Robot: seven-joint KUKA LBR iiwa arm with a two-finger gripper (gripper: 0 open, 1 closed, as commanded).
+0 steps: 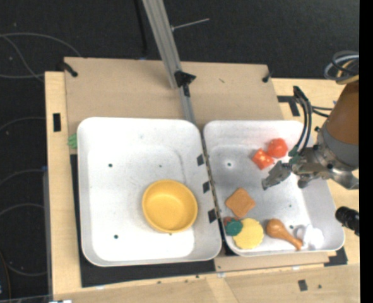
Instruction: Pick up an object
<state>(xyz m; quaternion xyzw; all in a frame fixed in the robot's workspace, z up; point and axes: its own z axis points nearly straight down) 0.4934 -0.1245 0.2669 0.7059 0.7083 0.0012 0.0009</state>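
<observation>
My gripper (290, 175) reaches in from the right over the right bin (224, 137) and stands open, with bare bin floor between its fingers. Two red-orange pieces (269, 153) lie just up and left of it, apart from the fingers. Down and left, a brown square piece (240, 202) rests on the bin floor. Along the bin's front edge lie a yellow round piece (249, 231), a small green bit (233, 226), a brown drumstick (283, 231) and a small white thing (312, 235).
The left bin (110, 144) holds a yellow bowl (169, 206) near its front. A grey metal post (167, 43) slants up from between the bins at the back. Black cables (304, 115) hang by the arm's wrist.
</observation>
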